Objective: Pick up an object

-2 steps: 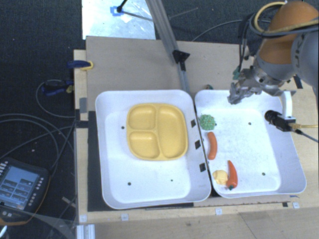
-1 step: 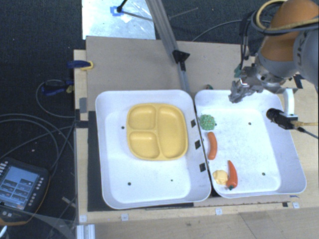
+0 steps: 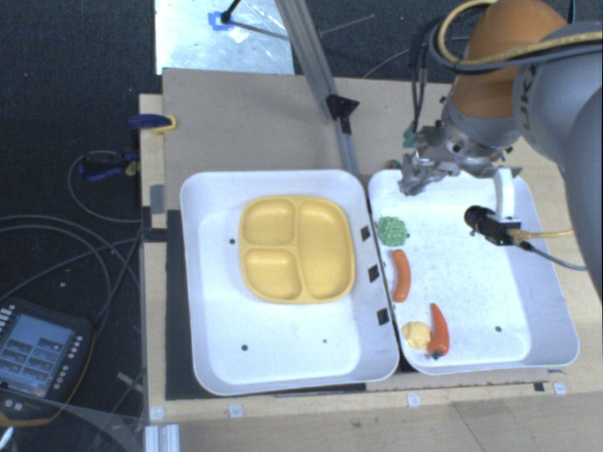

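Two shallow white bins side by side on the bench: left bin [image 3: 212,347] carrying a yellow divided plate [image 3: 295,250] with three compartments, right bin [image 3: 542,332] carrying the toy food. Down the right bin's left side, from far to near: a green broccoli piece [image 3: 392,230], a red-orange sausage [image 3: 401,276], then at the near corner a small yellow lumpy item [image 3: 415,333] touching an upright-lying orange carrot [image 3: 438,330] with a dark green tip. Grey arm reaching in from the right, orange band above the wrist, gripper [image 3: 415,181] poised over the far left corner of the right bin, just beyond the broccoli and apart from it. Nothing visibly held; finger spread impossible to judge from this angle. A black cylindrical fitting [image 3: 490,222] hanging off the wrist over the bin's middle.
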Motion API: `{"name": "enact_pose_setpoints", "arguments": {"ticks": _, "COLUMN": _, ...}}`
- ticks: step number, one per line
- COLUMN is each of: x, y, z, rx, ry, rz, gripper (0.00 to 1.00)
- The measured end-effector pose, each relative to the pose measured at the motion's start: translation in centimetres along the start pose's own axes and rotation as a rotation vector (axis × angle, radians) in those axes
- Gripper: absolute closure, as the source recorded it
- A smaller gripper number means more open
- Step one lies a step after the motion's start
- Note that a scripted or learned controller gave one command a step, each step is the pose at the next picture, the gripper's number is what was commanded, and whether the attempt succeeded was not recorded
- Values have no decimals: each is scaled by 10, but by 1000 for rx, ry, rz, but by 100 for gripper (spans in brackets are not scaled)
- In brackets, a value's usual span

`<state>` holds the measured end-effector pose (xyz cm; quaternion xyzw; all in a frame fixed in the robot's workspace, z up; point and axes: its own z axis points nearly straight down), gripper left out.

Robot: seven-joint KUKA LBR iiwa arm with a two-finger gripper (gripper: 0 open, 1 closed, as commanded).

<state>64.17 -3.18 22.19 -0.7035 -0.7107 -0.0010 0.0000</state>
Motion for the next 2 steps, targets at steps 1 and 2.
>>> {"name": "enact_pose_setpoints", "arguments": {"ticks": 1, "x": 49, "y": -2, "z": 6, "rx": 0, "ry": 0, "rz": 0, "gripper": 100}}
{"name": "enact_pose_setpoints", "arguments": {"ticks": 2, "x": 99, "y": 2, "z": 9, "rx": -1, "ry": 1, "rz": -1, "gripper": 100}}
